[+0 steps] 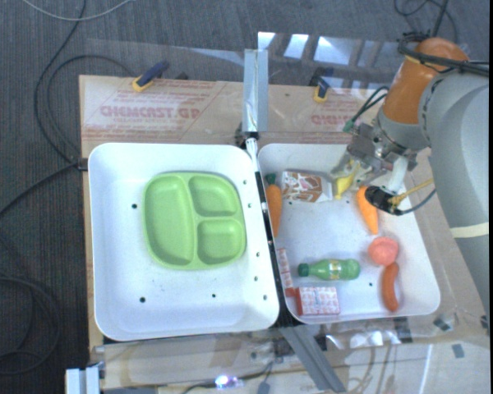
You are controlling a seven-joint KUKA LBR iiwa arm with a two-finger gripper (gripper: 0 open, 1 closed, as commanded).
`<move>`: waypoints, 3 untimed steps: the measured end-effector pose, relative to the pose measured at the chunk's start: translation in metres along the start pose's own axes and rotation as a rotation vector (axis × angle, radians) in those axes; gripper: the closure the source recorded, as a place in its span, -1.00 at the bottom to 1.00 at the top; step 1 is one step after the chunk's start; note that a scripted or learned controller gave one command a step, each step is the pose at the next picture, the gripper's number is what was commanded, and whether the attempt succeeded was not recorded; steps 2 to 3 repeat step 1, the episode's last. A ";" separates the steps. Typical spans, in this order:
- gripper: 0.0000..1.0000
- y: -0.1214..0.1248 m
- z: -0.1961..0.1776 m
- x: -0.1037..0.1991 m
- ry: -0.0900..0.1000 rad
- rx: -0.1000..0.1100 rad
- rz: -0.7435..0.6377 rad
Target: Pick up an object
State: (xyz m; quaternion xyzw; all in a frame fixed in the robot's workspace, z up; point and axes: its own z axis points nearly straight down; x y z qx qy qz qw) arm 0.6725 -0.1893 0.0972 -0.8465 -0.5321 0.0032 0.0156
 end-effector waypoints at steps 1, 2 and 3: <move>1.00 -0.032 -0.129 0.051 -0.010 -0.029 0.262; 1.00 -0.032 -0.129 0.051 -0.010 -0.029 0.262; 1.00 -0.032 -0.129 0.051 -0.010 -0.029 0.262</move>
